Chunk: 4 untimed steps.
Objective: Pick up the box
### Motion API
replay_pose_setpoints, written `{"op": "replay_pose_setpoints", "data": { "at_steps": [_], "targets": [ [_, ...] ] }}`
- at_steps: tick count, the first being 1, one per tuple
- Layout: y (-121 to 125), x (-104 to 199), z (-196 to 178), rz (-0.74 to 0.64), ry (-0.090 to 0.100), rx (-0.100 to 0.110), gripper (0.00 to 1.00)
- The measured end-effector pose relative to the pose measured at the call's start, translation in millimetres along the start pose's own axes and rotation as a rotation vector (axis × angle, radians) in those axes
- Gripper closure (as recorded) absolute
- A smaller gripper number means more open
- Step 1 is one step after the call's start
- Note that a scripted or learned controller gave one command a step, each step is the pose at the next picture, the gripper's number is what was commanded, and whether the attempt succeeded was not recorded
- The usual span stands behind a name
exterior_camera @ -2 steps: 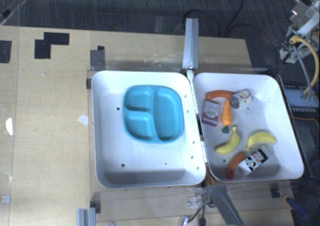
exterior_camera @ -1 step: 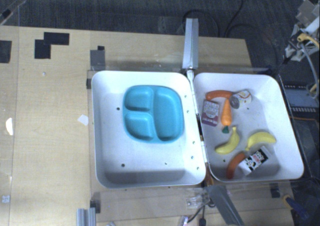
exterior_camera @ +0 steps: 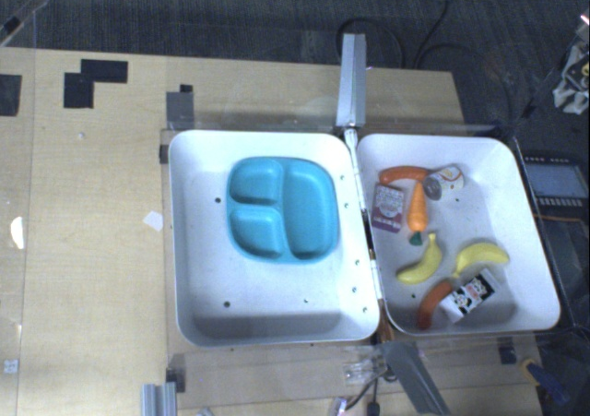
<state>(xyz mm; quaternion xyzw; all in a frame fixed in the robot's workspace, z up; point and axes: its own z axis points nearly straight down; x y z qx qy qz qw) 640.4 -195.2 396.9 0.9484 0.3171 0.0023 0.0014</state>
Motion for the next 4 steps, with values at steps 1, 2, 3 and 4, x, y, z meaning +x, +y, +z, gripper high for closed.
{"op": "replay_pose_setpoints", "data": {
  "at_steps": [1, 2, 3, 4],
  "targets": [
    [-46, -35, 21, 0.128, -0.001, 0.002, 1.0],
    [-54, -25, -20, 0.19, 0.0, 0.001, 1.0],
    [-49, 5, 53, 0.438, -0.002, 0.003, 1.0],
    [-92, -10, -21, 0.434, 0.001, 0.002, 1.0]
  ]
}}
